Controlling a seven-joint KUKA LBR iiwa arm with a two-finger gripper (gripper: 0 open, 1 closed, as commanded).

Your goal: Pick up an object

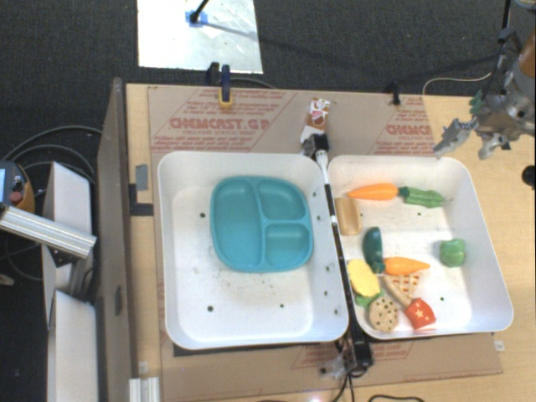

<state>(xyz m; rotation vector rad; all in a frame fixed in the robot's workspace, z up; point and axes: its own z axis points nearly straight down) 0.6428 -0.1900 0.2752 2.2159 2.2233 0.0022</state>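
My gripper (471, 139) hangs at the right edge of the view, above the bench behind the right bin's (481, 249) back right corner. Its two fingers are spread apart with nothing between them. In the right bin lie a carrot with a green top (374, 193), a dark green vegetable (373, 248), a second small carrot (406, 265), a green pepper (452, 252), a yellow corn piece (363, 278), a tan block (347, 215), a cookie (383, 314), a waffle-like wedge (403, 288) and a red strawberry (420, 313).
The left bin (188, 308) holds a teal divided plate (260, 224). A clamp and small bottle (316, 124) stand at the bins' shared back edge. Cardboard covers the bench behind the bins. Cables and a metal rail lie at the far left.
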